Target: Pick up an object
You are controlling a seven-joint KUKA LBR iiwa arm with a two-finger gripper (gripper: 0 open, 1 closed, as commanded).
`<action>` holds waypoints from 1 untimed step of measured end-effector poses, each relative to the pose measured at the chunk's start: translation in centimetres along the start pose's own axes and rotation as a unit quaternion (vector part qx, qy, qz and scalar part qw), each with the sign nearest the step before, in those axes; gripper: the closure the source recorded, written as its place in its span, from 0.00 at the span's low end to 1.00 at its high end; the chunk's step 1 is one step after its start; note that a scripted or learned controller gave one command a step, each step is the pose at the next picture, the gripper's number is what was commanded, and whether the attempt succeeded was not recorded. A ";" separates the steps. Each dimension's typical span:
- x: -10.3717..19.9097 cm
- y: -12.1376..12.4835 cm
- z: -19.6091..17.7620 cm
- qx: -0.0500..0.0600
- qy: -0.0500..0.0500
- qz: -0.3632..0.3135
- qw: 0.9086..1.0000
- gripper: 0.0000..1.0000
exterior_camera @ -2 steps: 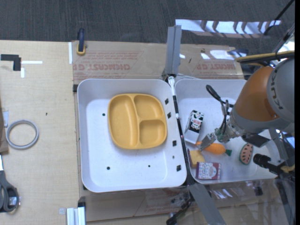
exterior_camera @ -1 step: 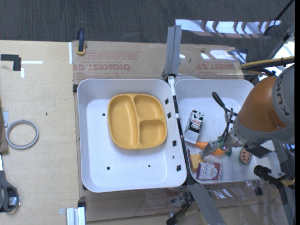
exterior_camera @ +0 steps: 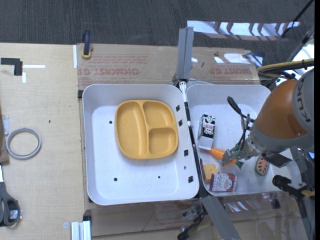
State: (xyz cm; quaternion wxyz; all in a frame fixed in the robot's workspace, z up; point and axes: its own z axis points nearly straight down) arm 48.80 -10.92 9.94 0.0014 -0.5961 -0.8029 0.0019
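The grey arm (exterior_camera: 295,119) with its orange band enters from the right edge, angling down-left; its pincer (exterior_camera: 231,158) sits at lower right of the frame.

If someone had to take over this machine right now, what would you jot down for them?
Hand: low in the right bin, right at the carrot. I cannot tell whether it is gripping anything.
Right bin also holds: a black-and-white carton, a yellow wedge, a purple carton, a watermelon slice and a dark spoon.
Left bin: a yellow divided plate.
Done: nothing visibly lifted.
Left: grip one item and raise it; the carrot looks closest.
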 end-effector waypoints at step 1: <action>6.3 1.2 -14.6 -0.002 -0.001 0.045 0.999 1.00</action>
